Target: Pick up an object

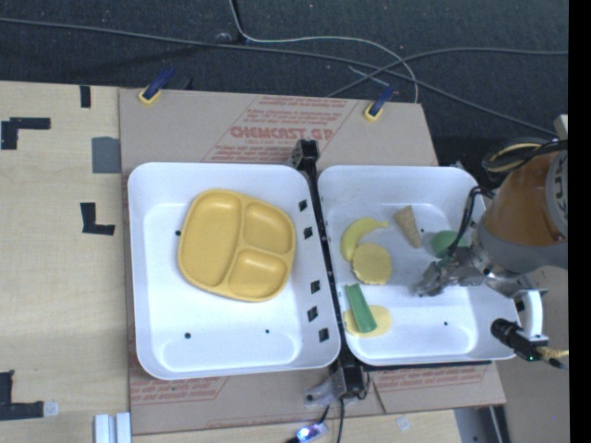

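- We see small food pieces in the right bin [406, 178]: a banana [360, 233], a yellow disc [372, 265], a green stick [360, 307], a tan wedge [407, 225].
- At their 3 o'clock sit the fingers [430, 282]; we cannot tell their opening.
- At 9 o'clock, the left bin [152, 275] holds a yellow divided plate [236, 245].

I see a light wooden bench [55, 275] carrying a brown cardboard sheet [277, 127] with red print. On that sheet sit the left white bin [152, 275] and right white bin [416, 344], touching side by side.
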{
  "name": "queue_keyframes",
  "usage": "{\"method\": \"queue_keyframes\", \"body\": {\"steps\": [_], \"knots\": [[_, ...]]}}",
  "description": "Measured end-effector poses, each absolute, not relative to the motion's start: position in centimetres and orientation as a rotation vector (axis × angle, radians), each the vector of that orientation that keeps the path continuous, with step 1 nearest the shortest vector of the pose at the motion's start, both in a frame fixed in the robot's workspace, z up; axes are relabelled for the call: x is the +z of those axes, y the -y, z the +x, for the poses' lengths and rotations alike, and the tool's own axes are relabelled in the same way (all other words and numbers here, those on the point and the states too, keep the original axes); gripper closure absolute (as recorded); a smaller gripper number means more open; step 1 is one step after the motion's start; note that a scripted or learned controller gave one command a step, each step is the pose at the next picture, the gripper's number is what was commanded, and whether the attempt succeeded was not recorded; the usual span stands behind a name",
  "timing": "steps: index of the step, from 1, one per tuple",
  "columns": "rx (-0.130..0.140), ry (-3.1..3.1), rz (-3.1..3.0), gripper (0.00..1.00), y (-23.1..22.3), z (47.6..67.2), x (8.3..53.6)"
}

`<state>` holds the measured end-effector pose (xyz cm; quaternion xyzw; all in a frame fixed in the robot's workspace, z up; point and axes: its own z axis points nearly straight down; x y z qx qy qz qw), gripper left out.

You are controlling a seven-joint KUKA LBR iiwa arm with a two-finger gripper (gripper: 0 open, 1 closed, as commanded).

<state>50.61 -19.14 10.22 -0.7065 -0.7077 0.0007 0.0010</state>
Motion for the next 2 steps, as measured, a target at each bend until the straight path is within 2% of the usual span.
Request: {"method": "queue_keyframes", "body": {"steps": [2], "knots": [[-0.003,2.228,-2.223,1.00,19.5,52.0,22.3]]}}
